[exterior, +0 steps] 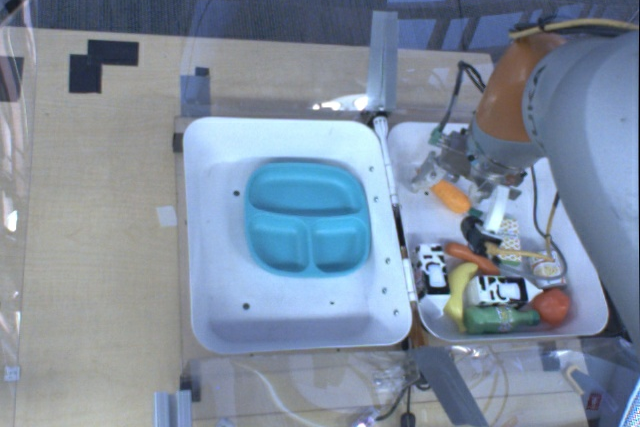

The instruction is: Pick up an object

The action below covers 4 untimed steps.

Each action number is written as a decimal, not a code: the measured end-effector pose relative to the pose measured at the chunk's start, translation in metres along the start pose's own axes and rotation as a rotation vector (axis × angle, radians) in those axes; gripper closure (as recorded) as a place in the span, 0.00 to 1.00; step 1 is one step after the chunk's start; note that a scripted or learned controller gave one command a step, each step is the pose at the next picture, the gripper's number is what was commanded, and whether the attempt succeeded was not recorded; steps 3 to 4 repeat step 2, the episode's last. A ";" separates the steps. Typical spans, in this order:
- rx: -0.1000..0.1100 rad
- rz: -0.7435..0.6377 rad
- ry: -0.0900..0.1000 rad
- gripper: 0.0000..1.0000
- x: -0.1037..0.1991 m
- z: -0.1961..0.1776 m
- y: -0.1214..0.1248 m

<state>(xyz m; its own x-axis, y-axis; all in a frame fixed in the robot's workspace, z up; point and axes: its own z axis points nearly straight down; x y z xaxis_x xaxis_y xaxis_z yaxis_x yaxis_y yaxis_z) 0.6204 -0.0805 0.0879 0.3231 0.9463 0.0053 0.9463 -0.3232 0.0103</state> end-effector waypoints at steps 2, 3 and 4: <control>0.009 0.017 -0.005 1.00 0.032 -0.096 -0.017; 0.009 0.017 -0.005 1.00 0.032 -0.096 -0.017; 0.009 0.017 -0.005 1.00 0.032 -0.096 -0.017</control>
